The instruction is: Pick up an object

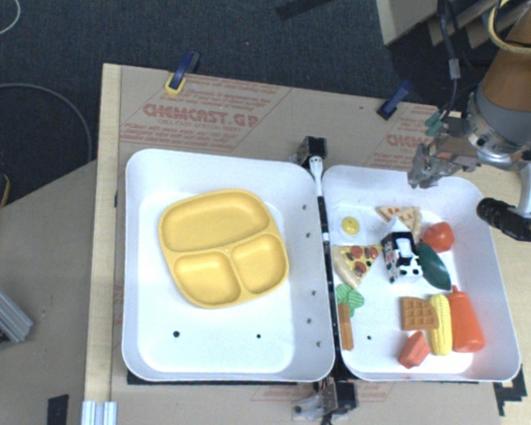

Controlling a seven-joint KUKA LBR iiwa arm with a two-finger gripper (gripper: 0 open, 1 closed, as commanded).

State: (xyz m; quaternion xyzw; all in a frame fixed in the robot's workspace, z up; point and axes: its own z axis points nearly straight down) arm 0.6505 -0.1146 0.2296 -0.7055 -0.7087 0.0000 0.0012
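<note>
Over the right bin, at its twelve o'clock rim: you find the gripper [427, 177], hanging apart from the toys below.
Gripper state: you cannot tell whether it is open or shut (too small and dark from this angle); nothing shows between its tips.
Right bin [498, 307]: your objects crowd its middle.
Toast slice [399, 214]: nearest the gripper, at its six o'clock.
Red tomato [438, 236]: at four o'clock from the toast.
Cow figure [401, 254]: at the cluster's centre, black and white.
Pizza slice [355, 262]: at nine o'clock from the cow.
Waffle [417, 314], corn [440, 324], orange carrot [464, 321]: side by side at five o'clock.
Left bin [140, 241]: you see a yellow divided plate [222, 247] lying flat in it.
</note>
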